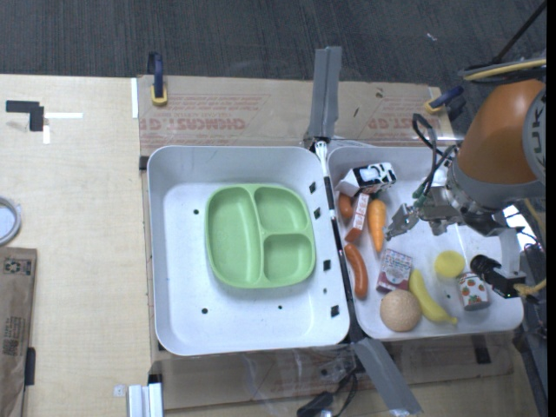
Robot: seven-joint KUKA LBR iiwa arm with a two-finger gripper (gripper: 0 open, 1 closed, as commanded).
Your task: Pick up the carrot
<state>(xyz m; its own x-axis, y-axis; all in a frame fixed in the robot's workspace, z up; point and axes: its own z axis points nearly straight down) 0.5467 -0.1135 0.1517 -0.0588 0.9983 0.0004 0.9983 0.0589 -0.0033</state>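
Camera view: carrot point(376, 222) lies just left of the gripper point(400, 225) — finger state unclear.

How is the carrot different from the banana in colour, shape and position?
The carrot is orange and straight; the banana is yellow and curved. The carrot lies nearly upright in the picture, near the bin's left wall; the banana lies slanted, nearer the front edge. Both are long and lie in the right bin.

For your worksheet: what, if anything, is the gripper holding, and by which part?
Nothing. The gripper sits just right of the carrot, with nothing between its fingers.
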